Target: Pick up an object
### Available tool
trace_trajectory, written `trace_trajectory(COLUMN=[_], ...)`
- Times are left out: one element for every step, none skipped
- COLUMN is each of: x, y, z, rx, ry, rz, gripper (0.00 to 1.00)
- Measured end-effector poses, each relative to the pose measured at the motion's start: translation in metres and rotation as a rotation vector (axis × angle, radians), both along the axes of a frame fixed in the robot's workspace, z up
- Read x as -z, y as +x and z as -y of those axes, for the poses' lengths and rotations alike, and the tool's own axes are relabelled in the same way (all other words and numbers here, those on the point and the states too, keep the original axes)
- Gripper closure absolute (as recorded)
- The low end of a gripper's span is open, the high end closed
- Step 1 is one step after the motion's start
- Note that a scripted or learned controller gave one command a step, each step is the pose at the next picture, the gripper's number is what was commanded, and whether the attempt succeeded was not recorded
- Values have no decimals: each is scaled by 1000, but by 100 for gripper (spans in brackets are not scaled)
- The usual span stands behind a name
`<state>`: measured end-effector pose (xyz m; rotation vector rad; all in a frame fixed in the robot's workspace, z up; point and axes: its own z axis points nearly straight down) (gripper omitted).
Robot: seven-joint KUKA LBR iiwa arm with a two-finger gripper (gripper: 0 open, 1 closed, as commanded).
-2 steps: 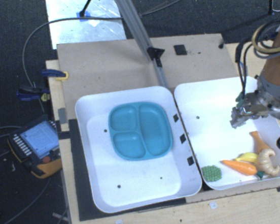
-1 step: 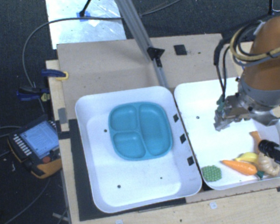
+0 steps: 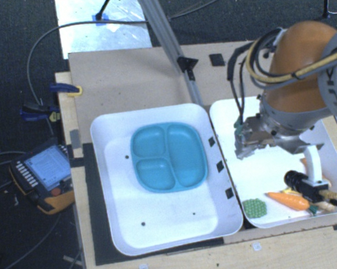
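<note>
**Desk:** What is centre right of the frame?

**Photographer:** The grey arm [image 3: 298,70], orange-banded, reaches in from the right edge. Its pincer [image 3: 244,143] hangs over the upper left part of the right bin [image 3: 265,170], close to the wall beside the neighbouring bin. From this slant I cannot tell whether the pincer is released or clenched.

**Desk:** And the things to be picked?

**Photographer:** Both lie along the lower edge of that same bin, below the pincer and apart from it. An orange toy carrot [image 3: 287,200] lies on its side, thick end toward the left. A green knobbly cluster [image 3: 255,207] sits near the carrot's left, in the bin's lower left corner.

**Desk:** The other bin?

**Photographer:** The left bin [image 3: 122,229] holds a blue divided plate [image 3: 168,156] with three compartments, lying flat in its upper half.

**Desk:** Surroundings?

**Photographer:** Both bins rest side by side on a tan table [image 3: 130,74]. At far left, off the table, a handheld control pendant [image 3: 41,175] with a lit screen lies on dark carpet. A blue clamp [image 3: 64,89] grips the table's upper left edge.
</note>
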<state>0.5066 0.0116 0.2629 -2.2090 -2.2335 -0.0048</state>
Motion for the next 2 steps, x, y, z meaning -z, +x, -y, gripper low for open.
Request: trace_trajectory(x=[12,35], y=[4,-8], z=[-58,-98], rx=[0,2], ry=[0,-1], rz=[-2,-4], gripper=[100,100])
